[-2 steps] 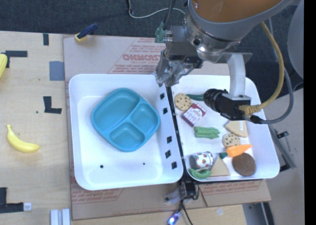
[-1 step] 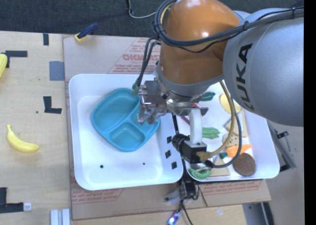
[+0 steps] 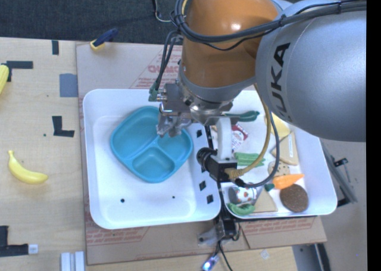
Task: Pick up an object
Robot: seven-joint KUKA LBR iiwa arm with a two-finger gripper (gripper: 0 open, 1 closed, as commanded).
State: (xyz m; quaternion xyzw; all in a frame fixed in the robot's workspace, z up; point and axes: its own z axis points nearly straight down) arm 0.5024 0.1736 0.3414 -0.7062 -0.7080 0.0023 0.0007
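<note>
Counter front (image 3: 149, 252): cardboard sheet seen under both bins; bare wood to the left, marked with black tape shapes.
Right bin (image 3: 324, 162): clutter is packed here. A brown disc (image 3: 293, 198), an orange piece (image 3: 288, 180), green pieces (image 3: 243, 207) and a white packet with red print (image 3: 233, 139) are seen, partly hidden by the arm.
Left bin (image 3: 119, 210): one item is held in it, a blue tray (image 3: 143, 150) with three compartments, lying flat near the bin's middle and tilted diagonally.
Hand (image 3: 169, 128): seen low over the tray's right rim, just at the divider wall. Whether it is released or clenched cannot be told; nothing is seen held.
Task thing: judged to be the tray, as it is the item right under the hand. It is resting on the bin floor, not lifted.
Banana (image 3: 25, 171): lies on the counter well left of the bins; a second yellow item (image 3: 3, 78) is cut by the left edge.
Clip (image 3: 103, 38): blue and yellow, on the far counter edge.
Risk 1: a thin, sloped rim is offered for grip, so slipping off is likely if the close is shallow.
Risk 2: the tray is wide and would be gripped at one side; tipping or dropping on lift is possible.
Risk 3: the bin divider is close, so a snag is possible.
Writing: "KUKA" is read in part on the grey arm (image 3: 321, 67). Red print on the cardboard is too faint to read; packet text too small.
</note>
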